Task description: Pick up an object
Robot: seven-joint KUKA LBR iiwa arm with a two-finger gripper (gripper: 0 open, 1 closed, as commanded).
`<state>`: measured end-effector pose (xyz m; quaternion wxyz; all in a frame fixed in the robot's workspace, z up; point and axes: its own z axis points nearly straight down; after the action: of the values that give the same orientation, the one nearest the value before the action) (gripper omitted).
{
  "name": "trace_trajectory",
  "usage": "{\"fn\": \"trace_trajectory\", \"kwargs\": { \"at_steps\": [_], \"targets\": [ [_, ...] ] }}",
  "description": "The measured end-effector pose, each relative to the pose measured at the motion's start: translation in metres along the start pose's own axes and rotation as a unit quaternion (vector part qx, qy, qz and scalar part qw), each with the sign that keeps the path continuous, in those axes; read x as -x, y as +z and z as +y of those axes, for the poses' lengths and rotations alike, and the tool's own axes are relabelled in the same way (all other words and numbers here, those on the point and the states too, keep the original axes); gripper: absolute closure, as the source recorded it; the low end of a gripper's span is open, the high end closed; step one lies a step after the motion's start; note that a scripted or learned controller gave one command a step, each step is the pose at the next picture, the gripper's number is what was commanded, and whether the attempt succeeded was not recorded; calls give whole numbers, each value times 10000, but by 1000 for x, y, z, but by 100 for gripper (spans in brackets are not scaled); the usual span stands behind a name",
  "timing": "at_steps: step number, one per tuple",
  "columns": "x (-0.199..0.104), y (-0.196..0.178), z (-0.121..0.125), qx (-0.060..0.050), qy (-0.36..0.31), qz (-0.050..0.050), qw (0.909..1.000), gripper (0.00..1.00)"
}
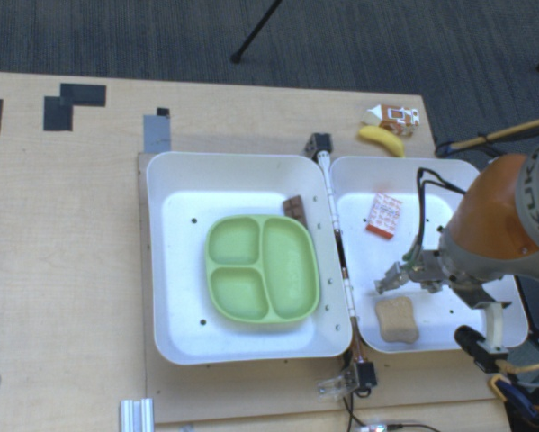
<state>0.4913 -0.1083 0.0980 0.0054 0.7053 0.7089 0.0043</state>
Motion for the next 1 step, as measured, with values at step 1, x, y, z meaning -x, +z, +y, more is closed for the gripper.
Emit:
{"fn": "trace_trajectory", "kwargs": {
  "at_steps": [1],
  "targets": [
    [-1,-11,2,17,-11,2,10000,100]
  ]
}}
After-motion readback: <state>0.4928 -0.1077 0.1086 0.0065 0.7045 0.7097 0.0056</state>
